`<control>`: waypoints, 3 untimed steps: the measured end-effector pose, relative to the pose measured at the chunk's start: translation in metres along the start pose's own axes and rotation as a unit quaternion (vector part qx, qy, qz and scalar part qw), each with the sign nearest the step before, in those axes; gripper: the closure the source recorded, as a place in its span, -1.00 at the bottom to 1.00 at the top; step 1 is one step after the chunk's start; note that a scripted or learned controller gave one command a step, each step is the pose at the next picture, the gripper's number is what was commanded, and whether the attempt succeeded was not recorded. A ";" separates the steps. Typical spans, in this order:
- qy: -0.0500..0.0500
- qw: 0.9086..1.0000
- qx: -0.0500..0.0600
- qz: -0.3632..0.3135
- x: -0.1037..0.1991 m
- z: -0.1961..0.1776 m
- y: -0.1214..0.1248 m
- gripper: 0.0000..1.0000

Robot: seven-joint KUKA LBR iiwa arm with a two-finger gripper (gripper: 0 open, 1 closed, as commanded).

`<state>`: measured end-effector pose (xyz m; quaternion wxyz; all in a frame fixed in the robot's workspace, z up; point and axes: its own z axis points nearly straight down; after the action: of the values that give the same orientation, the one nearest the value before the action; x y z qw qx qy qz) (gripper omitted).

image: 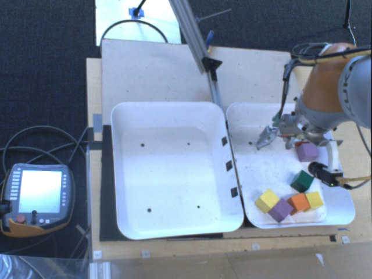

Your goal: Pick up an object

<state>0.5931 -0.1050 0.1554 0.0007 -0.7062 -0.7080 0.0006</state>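
Note:
My gripper (266,138) hangs over the upper left part of the right bin (250,173), on the grey arm with its orange band (322,80). I see nothing held in it. A light purple block (307,151) lies just right of the gripper, partly under the wrist. Below that sits a green block (301,181). Along the bin's front edge lie a yellow block (267,200), a purple block (280,209), an orange block (299,202) and a smaller yellow block (314,199), packed close together.
The left bin (125,156) stands beside the right one, divided from it by a ridge with black clips (229,166). A slanted metal pole (192,25) crosses the back of the bench. A teach pendant (36,199) lies at far left.

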 end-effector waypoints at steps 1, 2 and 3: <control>0.000 1.000 0.001 0.000 0.000 0.060 -0.008 -1.00; 0.000 1.000 -0.001 0.000 0.000 0.065 -0.007 -1.00; 0.000 1.000 -0.003 -0.001 0.000 0.053 -0.006 1.00</control>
<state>0.5873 -0.1051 0.1021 -0.0014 -0.7057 -0.7085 -0.0016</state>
